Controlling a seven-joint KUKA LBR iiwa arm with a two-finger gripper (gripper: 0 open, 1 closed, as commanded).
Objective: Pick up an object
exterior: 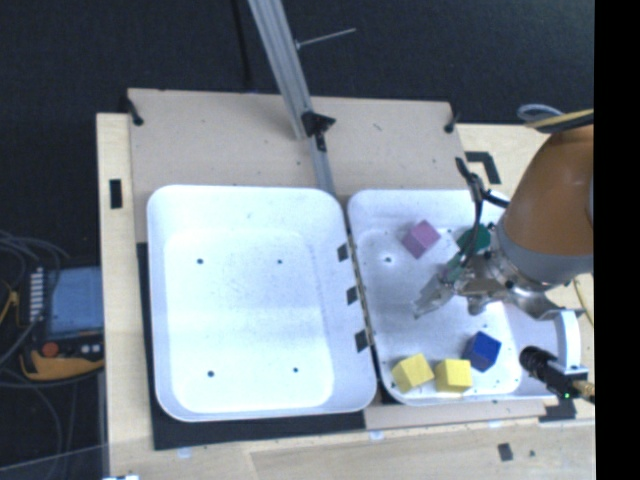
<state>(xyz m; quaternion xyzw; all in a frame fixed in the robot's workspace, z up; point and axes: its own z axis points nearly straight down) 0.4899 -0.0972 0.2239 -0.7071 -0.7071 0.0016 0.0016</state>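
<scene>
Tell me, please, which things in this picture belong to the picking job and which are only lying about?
Belong to the job:
pincer
purple block
blue block
two yellow blocks
right bin that holds them

Only lying about:
left bin
metal pole
blue device with cables

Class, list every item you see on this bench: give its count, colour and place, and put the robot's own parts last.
Bins: 2, white, side by side on the bench; left bin, right bin.
Purple block: 1, purple, right bin, upper middle.
Yellow blocks: 2, yellow, right bin's near edge; one, the other.
Blue block: 1, blue, right bin, just above the yellow pair.
Arm: 1, orange and grey, entering from the right.
Claw: 1, grey, over the right bin's middle.
</scene>
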